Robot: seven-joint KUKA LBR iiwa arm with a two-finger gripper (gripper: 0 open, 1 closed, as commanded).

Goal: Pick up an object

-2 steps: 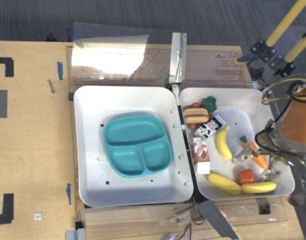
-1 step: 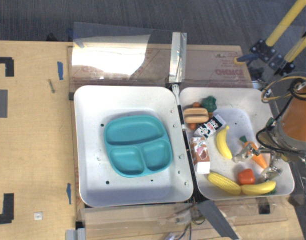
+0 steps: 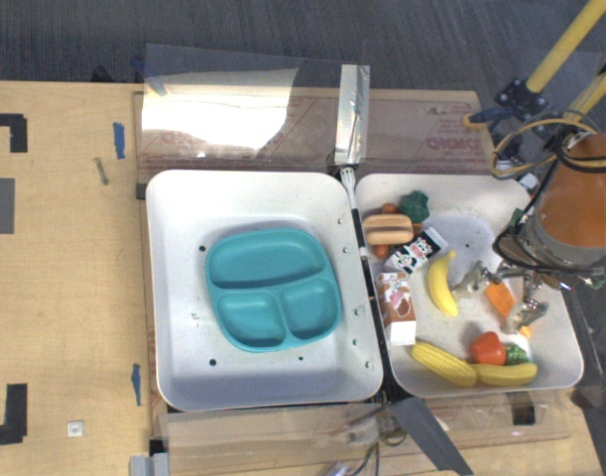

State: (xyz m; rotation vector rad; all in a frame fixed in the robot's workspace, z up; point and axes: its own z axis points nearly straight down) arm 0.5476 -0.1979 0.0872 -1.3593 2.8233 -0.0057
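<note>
1. Surface (image 3: 55, 266) of pale wood carrying two shallow white bins side by side, viewed from above at a slant.
2. The left white bin (image 3: 174, 345) holds a teal plastic plate with three compartments (image 3: 273, 288), lying flat near the bin's middle.
3. The right white bin (image 3: 565, 360) holds a scatter of toy food.
4. Near its far left corner sit a dark green broccoli-like piece (image 3: 415, 205) and a toy hot dog in a tan bun (image 3: 388, 229), close together.
5. Just in front of them lie a small black-and-white carton (image 3: 414, 254) and a flat brown-and-white packet (image 3: 396, 297).
6. A yellow toy banana (image 3: 440, 284) lies near the bin's middle, beside a small orange wedge-shaped piece (image 3: 499, 297).
7. Along the near edge lie a yellow toy corn cob (image 3: 442, 362), a red toy pepper (image 3: 487, 348) and a second yellow banana-like piece (image 3: 507, 372), close together.
8. The grey arm with an orange band (image 3: 580, 206) reaches in from the right.
9. The metal hand (image 3: 501, 291) hangs low over the orange wedge; whether it is open or closed cannot be told.
</note>
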